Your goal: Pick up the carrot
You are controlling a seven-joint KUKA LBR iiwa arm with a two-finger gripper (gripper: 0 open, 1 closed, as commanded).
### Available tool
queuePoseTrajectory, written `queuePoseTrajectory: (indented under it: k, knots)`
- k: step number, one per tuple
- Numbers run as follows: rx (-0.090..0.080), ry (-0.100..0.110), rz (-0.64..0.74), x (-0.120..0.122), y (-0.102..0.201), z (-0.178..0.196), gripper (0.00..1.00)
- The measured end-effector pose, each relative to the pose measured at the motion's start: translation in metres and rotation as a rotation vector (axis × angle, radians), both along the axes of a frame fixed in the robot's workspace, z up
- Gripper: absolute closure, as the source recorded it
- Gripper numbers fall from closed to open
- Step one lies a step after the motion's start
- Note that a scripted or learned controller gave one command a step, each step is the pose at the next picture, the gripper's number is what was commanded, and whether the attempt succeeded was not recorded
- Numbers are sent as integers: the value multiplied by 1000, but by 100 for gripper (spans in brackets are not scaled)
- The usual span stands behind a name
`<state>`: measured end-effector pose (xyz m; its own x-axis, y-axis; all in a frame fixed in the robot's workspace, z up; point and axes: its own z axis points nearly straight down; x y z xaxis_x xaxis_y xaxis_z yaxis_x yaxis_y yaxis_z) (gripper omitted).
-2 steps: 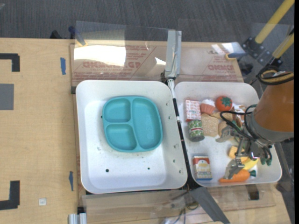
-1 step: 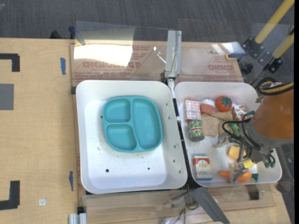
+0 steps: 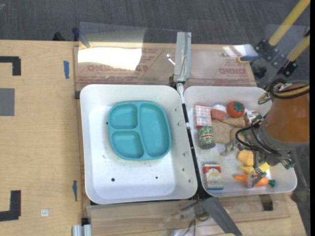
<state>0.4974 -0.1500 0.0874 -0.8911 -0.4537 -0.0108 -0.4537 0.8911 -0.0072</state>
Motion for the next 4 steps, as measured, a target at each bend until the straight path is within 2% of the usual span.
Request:
queuePoseTrajectory:
  k: [1, 2, 3, 4]
  knots:
    - [1, -12, 3, 4, 3, 13, 100]
    - [-2, -4, 75, 16, 32, 152, 100]
    - [2, 7, 73, 14, 32, 147, 0]
    - [7, 23, 67, -2, 43, 22, 0]
